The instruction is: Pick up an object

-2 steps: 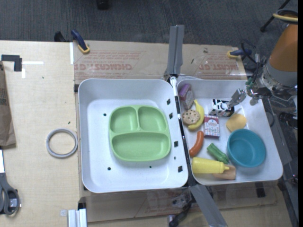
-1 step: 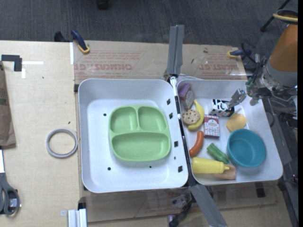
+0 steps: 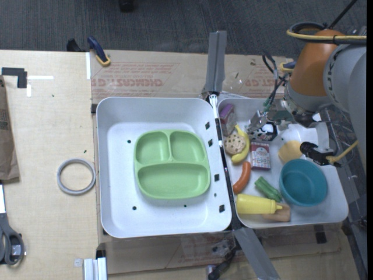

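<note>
My gripper (image 3: 260, 127) hangs low over the back part of the right bin (image 3: 326, 214), just above a small red box (image 3: 260, 156). Left of it lie a cookie (image 3: 233, 142) and a banana (image 3: 243, 146). An orange sausage (image 3: 241, 177), a green pepper (image 3: 267, 188) and a yellow bottle (image 3: 259, 203) lie toward the front. A blue bowl (image 3: 303, 182) and a yellow lemon (image 3: 289, 151) sit at the right. A purple item (image 3: 226, 112) rests in the back left corner.
The left bin (image 3: 111, 156) holds a green divided plate (image 3: 172, 164). On the bench to the left lie a tape ring (image 3: 76, 175), scissors (image 3: 10, 247) and a brown bag (image 3: 7, 133). A blue clamp (image 3: 99, 50) sits at the back.
</note>
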Robot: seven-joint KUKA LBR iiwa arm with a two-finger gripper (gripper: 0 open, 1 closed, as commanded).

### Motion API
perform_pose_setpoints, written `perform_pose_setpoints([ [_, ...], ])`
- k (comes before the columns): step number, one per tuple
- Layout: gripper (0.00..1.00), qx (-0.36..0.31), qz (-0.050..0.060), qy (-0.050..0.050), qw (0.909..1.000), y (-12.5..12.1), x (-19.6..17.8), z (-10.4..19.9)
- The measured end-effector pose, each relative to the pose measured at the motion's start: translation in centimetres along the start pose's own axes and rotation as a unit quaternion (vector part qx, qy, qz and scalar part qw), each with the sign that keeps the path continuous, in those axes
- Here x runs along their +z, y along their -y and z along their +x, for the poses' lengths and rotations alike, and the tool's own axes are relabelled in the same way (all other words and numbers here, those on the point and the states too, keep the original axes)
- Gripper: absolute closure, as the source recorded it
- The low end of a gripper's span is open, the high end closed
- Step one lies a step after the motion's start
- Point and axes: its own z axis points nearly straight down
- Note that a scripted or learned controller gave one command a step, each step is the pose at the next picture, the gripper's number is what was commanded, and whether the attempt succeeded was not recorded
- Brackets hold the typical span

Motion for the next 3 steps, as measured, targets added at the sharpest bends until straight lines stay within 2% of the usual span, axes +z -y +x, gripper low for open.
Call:
perform_pose_setpoints([
  [1, 0.00, -0.074, -0.001, 0.003, 0.9973, -2.3, 0.3, 1.8],
  [2, 0.00, -0.064, -0.005, 0.001, 0.9980, 1.4, 0.2, 1.8],
  [3, 0.00, -0.040, -0.001, 0.000, 0.9992, -1.9, 0.3, 2.0],
])
